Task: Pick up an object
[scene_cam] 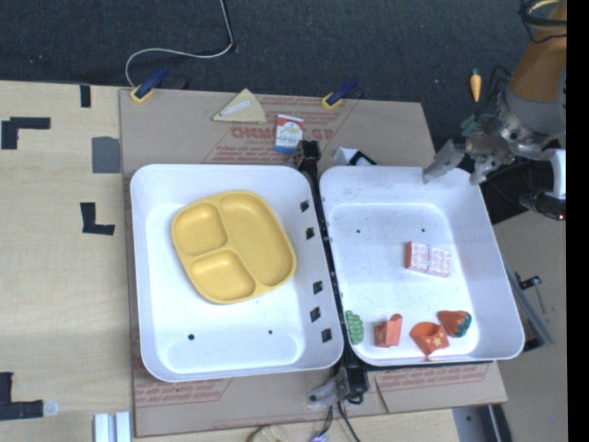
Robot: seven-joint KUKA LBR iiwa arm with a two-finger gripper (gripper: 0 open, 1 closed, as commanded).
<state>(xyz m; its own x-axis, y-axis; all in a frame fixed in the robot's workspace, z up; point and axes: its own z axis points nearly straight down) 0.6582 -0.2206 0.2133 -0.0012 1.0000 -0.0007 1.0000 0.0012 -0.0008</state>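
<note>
The right bin point(368, 201) holds several small objects. A pink checked block point(428, 259) lies right of the bin's centre. Along the front wall sit a green beaded piece point(353, 326), an orange block point(388, 331), an orange-red piece point(429, 337) and a red toy with a teal spot point(455, 321). My gripper point(459, 168) hovers over the bin's far right corner, well away from all of them. Its two grey fingers are spread open with nothing between them.
The left bin point(156, 201) holds a yellow divided plate point(232, 245). Behind the bins on the cardboard lie a tan wedge point(242, 107), a small red-and-white box point(289, 133) and two blue-and-yellow clamps point(147, 85). The arm point(538, 72) stands at the far right.
</note>
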